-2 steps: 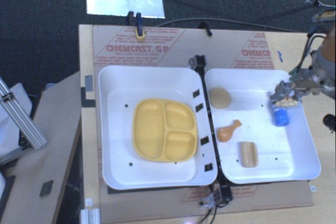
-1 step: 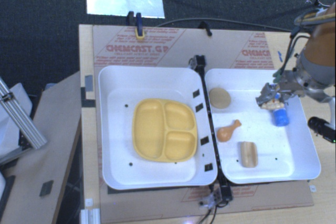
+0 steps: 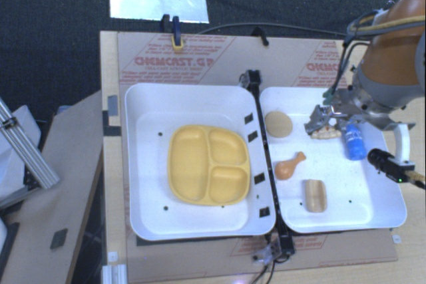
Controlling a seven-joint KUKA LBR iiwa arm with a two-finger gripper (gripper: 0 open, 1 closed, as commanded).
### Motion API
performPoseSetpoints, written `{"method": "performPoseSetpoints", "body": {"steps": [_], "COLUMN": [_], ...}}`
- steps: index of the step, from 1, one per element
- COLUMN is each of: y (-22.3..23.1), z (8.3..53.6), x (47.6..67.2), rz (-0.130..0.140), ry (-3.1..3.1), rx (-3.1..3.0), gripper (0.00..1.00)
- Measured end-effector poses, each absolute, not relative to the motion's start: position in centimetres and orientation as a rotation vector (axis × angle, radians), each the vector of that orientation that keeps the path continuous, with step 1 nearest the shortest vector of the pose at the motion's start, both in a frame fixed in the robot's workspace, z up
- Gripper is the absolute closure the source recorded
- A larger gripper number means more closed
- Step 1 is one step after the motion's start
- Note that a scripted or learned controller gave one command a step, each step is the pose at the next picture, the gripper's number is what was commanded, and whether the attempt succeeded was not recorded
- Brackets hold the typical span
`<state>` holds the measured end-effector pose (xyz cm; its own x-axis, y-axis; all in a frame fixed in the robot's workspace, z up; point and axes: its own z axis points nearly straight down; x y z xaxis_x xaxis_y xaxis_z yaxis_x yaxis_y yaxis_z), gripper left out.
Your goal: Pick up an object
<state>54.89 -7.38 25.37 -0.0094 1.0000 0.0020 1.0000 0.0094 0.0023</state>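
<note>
Camera view, pincer [image 3: 322, 122] low in right bin [image 3: 373, 209], above pale object [image 3: 326, 134]; finger state unclear; blue bottle [image 3: 353, 142] beside

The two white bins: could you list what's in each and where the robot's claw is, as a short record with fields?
left bin: one yellow divided plate, lying flat
right bin: round tan piece, orange drumstick-shaped toy, tan bread-like block, blue bottle, pale ridged item
gripper: over the right bin's far side, directly above the pale ridged item
held object: none visibly between the fingers
arm: enters from the right
</note>
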Motion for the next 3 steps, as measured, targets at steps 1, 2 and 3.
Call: {"method": "performPoseSetpoints", "body": {"steps": [1,2,3], "y": [-1.9,3.2,8.6], "z": [25.4,25.4,22.8], "x": [53.8,53.4,52.6], "rz": [0.004,0.004,0.001], "ry": [2.233,2.234,2.234], "rx": [2.211,2.21,2.213], "gripper": [1.0,1.0,1.0]}}
